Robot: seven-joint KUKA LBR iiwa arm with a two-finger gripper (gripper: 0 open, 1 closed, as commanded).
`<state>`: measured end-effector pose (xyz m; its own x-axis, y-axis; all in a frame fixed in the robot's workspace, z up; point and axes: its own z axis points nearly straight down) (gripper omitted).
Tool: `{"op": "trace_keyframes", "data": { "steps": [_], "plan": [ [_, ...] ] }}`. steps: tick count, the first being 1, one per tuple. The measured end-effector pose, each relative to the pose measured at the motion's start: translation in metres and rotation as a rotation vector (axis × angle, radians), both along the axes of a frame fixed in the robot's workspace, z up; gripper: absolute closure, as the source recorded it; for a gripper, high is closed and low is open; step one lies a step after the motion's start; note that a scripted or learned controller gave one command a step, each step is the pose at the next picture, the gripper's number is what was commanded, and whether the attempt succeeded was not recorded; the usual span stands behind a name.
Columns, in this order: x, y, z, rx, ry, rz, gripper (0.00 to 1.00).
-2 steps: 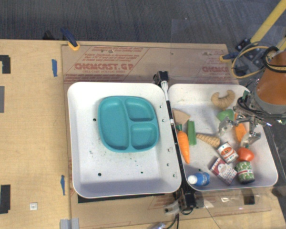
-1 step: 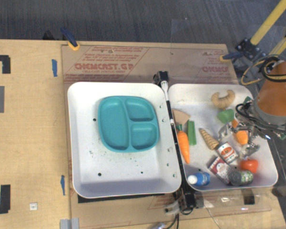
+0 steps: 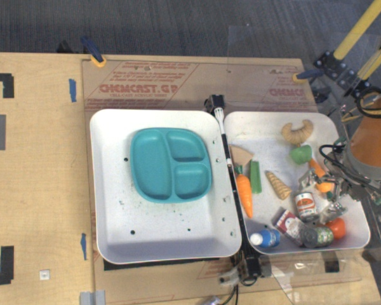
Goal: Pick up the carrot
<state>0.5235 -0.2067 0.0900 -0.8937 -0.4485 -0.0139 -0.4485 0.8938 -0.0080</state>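
White left bin (image 3: 114, 189): teal plate (image 3: 171, 164) | right bin (image 3: 254, 129): carrot (image 3: 244, 194) at its left wall | claw (image 3: 327, 196) well right of carrot, grip state unclear

Your bench (image 3: 32, 183) is a pale wooden top with black tape marks along its left side and blue tape bits near the cardboard sheet (image 3: 190, 78). On that sheet you have the left bin (image 3: 108, 227) and the right bin (image 3: 260, 122), touching along their inner edges.
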Motion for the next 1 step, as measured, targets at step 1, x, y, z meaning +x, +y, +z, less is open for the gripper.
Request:
{"op": "trace_keyframes", "data": {
  "steps": [1],
  "plan": [
    [-0.0026,0.0308,0.0006,-0.001,0.0,-0.192,0.0]
  ]
}}
